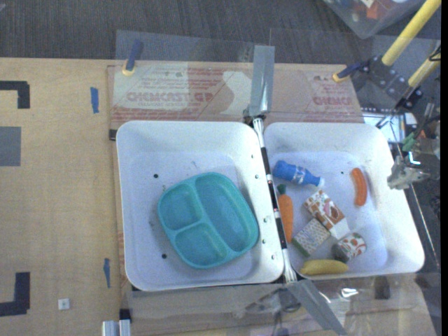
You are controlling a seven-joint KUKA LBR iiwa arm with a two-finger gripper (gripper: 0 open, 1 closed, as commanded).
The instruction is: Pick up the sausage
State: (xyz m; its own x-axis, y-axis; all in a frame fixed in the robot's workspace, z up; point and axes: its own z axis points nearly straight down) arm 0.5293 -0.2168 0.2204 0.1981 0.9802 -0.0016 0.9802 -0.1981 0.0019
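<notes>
Your sausage [359,186] lies in the right bin [402,250], toward its right wall, running roughly top to bottom in the view. It is orange-red, alone, and touches nothing else in the bin; you have one sausage to deal with.

To its left, near the bin's divider, you see one blue bottle [295,174] with a white cap, lying on its side. Just below the bottle lies one orange carrot [285,216] with a green top, stretched along the divider. Between the carrot and the sausage you can count three small printed boxes: a red-and-white carton [325,210], a greenish box [311,236] touching the carton's lower left end, and a small reddish box [350,246] to the right of that. One yellow banana [323,266] rests at the bin's near edge, below the boxes.

The left bin [140,152] holds one teal plate [206,219] split into three compartments.

At the far right, just beyond the right bin's wall and level with the sausage, you see the gripper [404,173]. It is too small and cluttered there for you to tell whether it is open or closed, and nothing is visibly held.
</notes>
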